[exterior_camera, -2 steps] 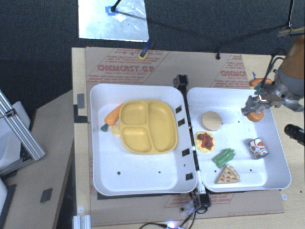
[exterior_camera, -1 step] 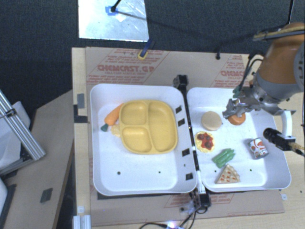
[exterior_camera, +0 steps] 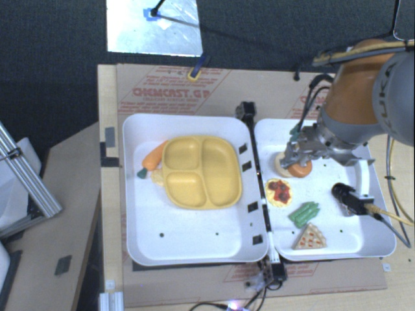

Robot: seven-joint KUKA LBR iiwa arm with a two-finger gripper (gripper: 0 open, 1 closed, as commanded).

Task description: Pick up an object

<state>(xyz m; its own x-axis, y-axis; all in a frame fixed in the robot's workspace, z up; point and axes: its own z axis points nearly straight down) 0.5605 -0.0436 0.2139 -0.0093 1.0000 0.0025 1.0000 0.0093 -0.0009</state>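
Note:
My gripper [exterior_camera: 296, 155] is down in the right bin [exterior_camera: 382, 238], at its upper left part. It sits right on top of a small round tan and orange toy food piece [exterior_camera: 299, 169], which it partly hides. Below that lie a round yellow piece with red topping [exterior_camera: 279, 192], a green bean bundle [exterior_camera: 304, 212] and a pizza slice [exterior_camera: 310, 238]. In the left bin [exterior_camera: 139, 232] a yellow divided plate [exterior_camera: 198, 172] lies with an orange carrot [exterior_camera: 153, 156] against its left edge.
A black divider with clips [exterior_camera: 257, 173] runs between the two bins. The grey and orange arm [exterior_camera: 363, 102] comes in over the right bin's upper right corner. A shiny metal sheet [exterior_camera: 154, 18] lies beyond the bench at the top.

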